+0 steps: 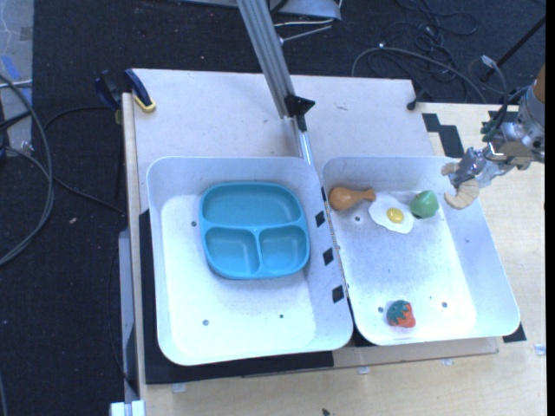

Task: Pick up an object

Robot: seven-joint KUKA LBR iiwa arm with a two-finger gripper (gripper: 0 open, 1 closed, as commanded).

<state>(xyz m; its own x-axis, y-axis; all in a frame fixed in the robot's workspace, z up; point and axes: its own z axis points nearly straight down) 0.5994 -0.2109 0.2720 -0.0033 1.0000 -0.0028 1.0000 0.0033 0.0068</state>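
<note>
Over the right bin's (486, 258) far right rim, the gripper (466, 180) hovers beside a tan piece (462, 198); whether it's gripped, I cannot tell. Descending here risks striking the rim.

From my remote seat I see the grey arm (531, 115) coming in at the right edge, only its lower wrist section in frame. The metal two-finger hand (466, 180) at its end reaches leftward and slightly down, tilted rather than vertical. Its pale tan fingertips (462, 198) point down and to the left. Grey metal linkage and a few thin cables show at the wrist. I can't make out how far the fingers are spread
</note>
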